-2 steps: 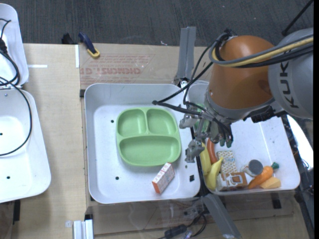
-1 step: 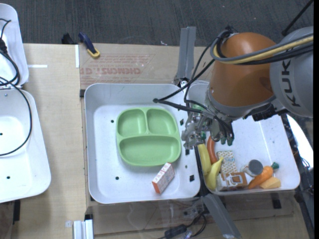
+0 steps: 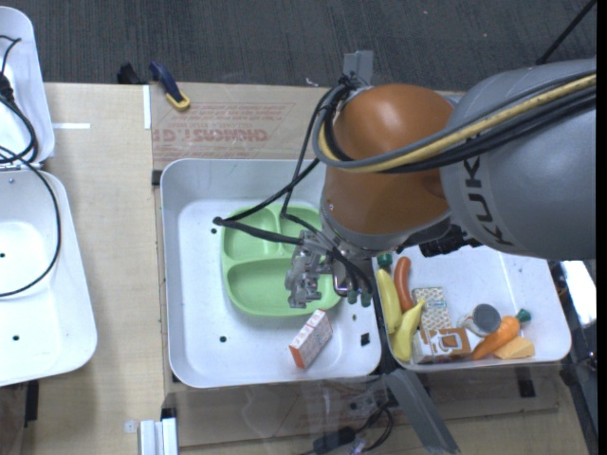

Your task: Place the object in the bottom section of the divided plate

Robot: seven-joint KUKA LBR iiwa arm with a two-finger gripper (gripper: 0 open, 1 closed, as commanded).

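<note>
You see a pale green divided plate (image 3: 248,278) inside a white bin (image 3: 190,339) at frame centre, with an orange-and-white carton (image 3: 310,339) just below it. The arm (image 3: 531,169) overhead is grey, its band (image 3: 389,159) orange, trailed by yellow and black cables (image 3: 446,145). In the right bin (image 3: 545,278), you find a yellow banana (image 3: 406,330), a red sausage (image 3: 404,281), an orange carrot (image 3: 497,337) and a patterned box (image 3: 432,306). A blue-and-yellow clamp (image 3: 169,85) lies at upper left on tan board (image 3: 104,159).

This looks like a robotics lab: a KUKA arm (image 3: 474,159) with loose cables (image 3: 28,112) reaches over white bins (image 3: 180,254) of toy food on a plywood bench (image 3: 104,159)
</note>
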